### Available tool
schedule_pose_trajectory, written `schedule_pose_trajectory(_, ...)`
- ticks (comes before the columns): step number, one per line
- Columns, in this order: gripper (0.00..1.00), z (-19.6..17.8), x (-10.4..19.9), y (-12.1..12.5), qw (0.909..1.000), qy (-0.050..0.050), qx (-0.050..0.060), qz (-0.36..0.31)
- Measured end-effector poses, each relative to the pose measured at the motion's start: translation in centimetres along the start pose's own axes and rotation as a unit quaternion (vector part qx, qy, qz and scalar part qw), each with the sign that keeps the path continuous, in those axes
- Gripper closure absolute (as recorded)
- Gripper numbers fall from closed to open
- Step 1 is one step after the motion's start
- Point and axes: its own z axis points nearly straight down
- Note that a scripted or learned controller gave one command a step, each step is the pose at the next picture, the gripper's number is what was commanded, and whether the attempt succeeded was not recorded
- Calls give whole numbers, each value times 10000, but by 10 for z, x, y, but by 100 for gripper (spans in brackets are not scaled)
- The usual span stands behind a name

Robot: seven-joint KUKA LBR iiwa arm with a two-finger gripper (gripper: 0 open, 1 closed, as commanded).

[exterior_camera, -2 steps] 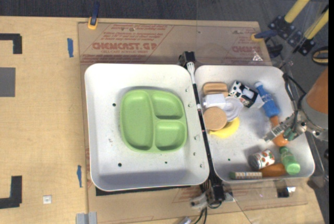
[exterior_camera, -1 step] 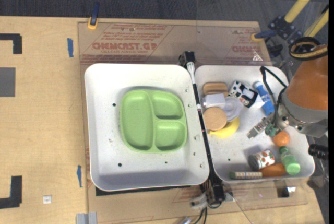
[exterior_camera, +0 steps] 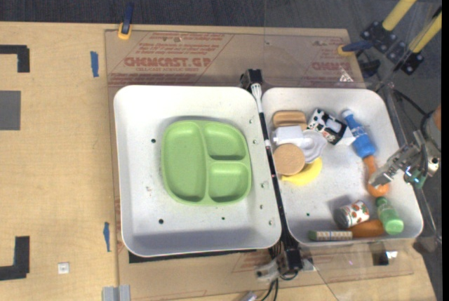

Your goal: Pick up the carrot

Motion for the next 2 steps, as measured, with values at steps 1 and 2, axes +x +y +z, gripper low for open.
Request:
schedule_pose_trajectory(1,100,86,16,32,9925,20,-11,-1222)
schedule_pose_trajectory(2,0,88,18,32,9925,38,-8,-1225)
